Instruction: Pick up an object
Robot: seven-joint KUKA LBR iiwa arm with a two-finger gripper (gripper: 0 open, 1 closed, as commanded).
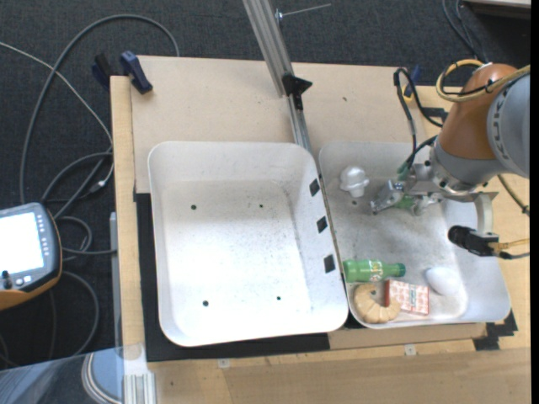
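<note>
I have the arm [493,129] reaching in from the right over the right-hand bin [480,310], its claw [396,194] low near the bin's far end. From this angle I cannot tell how the claw is set, and I see nothing between its tips. Just to the claw's left, close but apart from it, sits a small white bulb-shaped object [353,179]. The other things lie well apart from the claw along the near edge of the same bin: a green bottle [373,269] on its side, a round tan bagel-like ring [376,304] just below it, a red-and-white packet [408,298] touching the ring on its right, and a white oval object [444,281] further right. The left-hand bin [168,162] sits beside it on the counter [210,99]
</note>
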